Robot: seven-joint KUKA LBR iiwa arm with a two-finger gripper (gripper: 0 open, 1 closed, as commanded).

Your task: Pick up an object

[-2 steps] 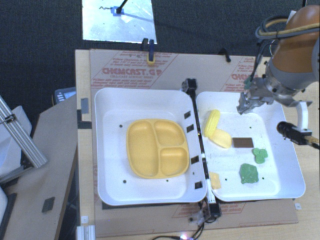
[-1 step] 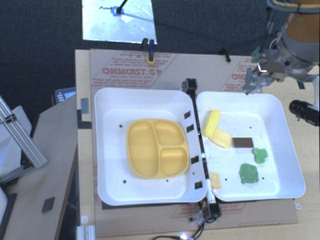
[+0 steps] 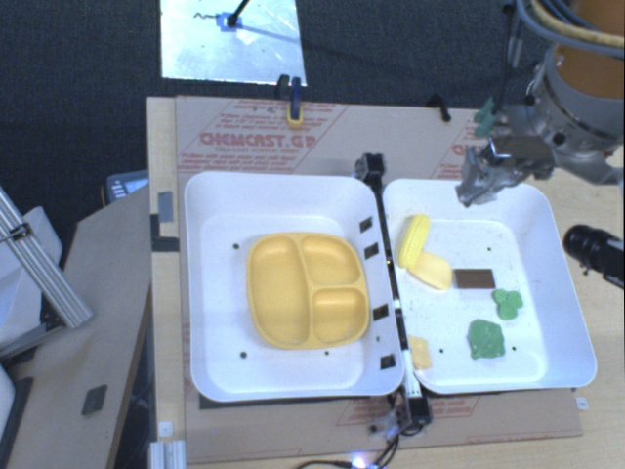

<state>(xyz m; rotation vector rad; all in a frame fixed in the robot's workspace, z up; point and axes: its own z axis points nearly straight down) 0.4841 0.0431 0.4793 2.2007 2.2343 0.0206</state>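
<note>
Cheese-coloured wedge (image 3: pixel 419 352) aside, we are hovering the gripper (image 3: pixel 476 191), whose finger spread we cannot tell, and advising a centred descent over the corn (image 3: pixel 415 239) below-left.

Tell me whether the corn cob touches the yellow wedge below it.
Touching. The camera view shows the corn cob with its lower end meeting the yellow wedge, no white bin floor between them.
</note>
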